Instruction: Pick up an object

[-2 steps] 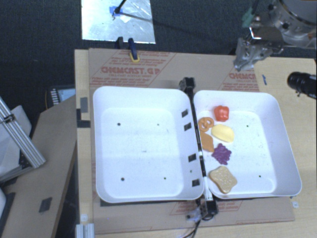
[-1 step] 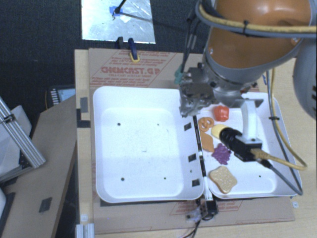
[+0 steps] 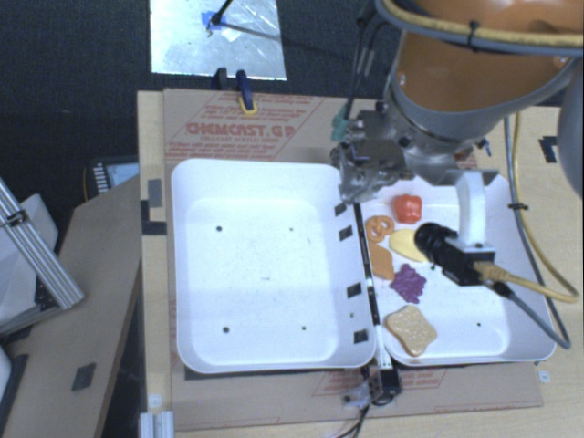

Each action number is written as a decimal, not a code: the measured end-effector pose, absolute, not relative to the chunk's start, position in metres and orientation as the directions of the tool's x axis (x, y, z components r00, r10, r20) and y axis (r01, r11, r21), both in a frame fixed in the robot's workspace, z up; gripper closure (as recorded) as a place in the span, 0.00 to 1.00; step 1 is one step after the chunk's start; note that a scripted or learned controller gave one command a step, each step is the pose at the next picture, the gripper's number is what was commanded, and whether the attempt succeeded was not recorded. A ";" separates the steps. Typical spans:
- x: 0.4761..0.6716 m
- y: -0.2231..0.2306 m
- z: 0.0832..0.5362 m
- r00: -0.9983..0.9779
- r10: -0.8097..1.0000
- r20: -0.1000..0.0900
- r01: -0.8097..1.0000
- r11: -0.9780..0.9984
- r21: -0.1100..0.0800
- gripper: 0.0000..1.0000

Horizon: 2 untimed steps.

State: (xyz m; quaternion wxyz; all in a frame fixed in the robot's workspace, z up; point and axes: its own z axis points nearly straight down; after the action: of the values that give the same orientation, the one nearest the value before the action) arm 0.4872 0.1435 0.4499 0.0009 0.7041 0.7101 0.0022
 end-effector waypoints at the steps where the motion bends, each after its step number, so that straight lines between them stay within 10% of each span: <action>1: 0.560 0.181 0.471 -0.007 1.000 0.001 1.000 0.007 0.006 1.00; 2: 0.535 0.238 0.539 -0.010 1.000 0.006 1.000 0.010 0.008 1.00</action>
State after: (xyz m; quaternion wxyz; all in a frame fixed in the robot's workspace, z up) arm 0.5350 0.2377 0.5389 0.0007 0.7034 0.7107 0.0047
